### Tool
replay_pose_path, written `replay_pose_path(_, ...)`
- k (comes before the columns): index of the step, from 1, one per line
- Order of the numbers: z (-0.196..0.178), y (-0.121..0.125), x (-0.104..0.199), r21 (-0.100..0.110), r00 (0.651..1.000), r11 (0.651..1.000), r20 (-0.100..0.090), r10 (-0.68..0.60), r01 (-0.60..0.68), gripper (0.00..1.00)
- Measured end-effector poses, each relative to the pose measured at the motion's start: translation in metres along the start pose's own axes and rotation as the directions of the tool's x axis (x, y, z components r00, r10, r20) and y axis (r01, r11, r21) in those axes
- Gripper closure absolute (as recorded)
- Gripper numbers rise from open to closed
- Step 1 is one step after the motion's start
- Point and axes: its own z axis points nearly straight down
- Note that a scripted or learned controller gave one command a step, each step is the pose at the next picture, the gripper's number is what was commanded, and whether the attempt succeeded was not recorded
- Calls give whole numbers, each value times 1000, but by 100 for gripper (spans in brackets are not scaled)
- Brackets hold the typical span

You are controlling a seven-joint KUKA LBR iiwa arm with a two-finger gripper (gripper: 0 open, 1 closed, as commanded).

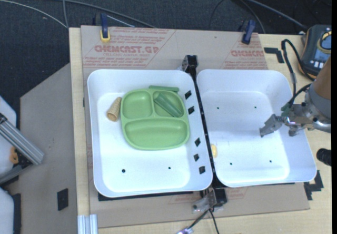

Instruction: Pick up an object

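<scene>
A green divided plate (154, 120) lies in the left bin (105, 175). A dark green piece (169, 104) rests in the plate's upper right compartment. A tan cone (113, 109) lies just left of the plate. My gripper (278, 131) hangs over the right side of the right bin (253, 175), far from the plate. It is open, and nothing sits between its fingers.
A small yellow bit (213, 149) sits at the divider between the bins. Black clips line that divider (196, 122). Cables (290, 64) run at the far right, and the bench's cardboard sheet (131, 43) surrounds the bins.
</scene>
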Motion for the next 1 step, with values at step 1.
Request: replay_pose_path(1, -6, 3, 0, -13, 1000, 1000, 3, -4, 4, 0)
